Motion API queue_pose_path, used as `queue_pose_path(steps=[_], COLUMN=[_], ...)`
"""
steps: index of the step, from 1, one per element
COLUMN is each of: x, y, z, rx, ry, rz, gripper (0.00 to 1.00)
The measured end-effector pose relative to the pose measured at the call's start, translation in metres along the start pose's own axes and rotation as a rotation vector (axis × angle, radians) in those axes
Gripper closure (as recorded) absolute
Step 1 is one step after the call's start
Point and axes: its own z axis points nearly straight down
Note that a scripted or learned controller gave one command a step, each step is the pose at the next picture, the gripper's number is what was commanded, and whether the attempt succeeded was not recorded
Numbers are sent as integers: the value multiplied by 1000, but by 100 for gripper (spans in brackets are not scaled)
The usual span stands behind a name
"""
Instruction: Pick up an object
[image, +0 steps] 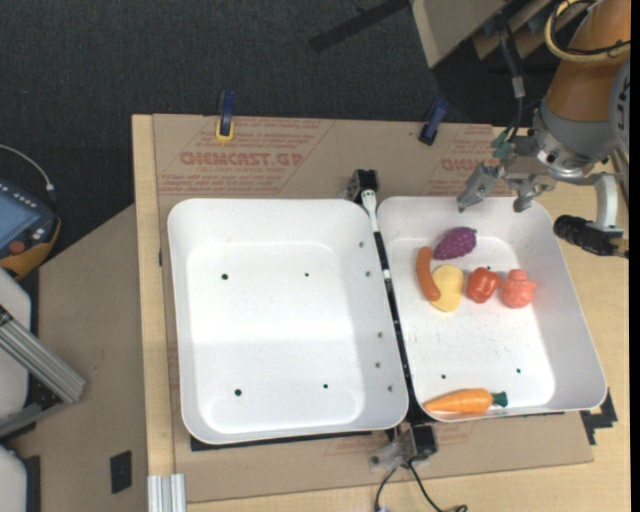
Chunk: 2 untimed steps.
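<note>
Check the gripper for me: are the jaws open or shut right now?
Open. The gripper hangs over the far edge of the right bin, its two fingers spread apart with nothing between them.

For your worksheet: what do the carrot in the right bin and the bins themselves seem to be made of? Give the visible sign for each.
Carrot: probably moulded plastic, a toy; uniform orange, smooth slight sheen, green stub end.
Bins: likely thin formed plastic; glossy white, rounded corners, shallow moulded rims.
</note>
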Motion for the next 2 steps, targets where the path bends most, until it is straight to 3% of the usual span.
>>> queue_pose_path(steps=[1, 2], x=[42, 52], y=[-50, -95], z=[28, 130], rx=[8, 8], ry=[3, 3], rz=[-2, 2], gripper=[0, 0])
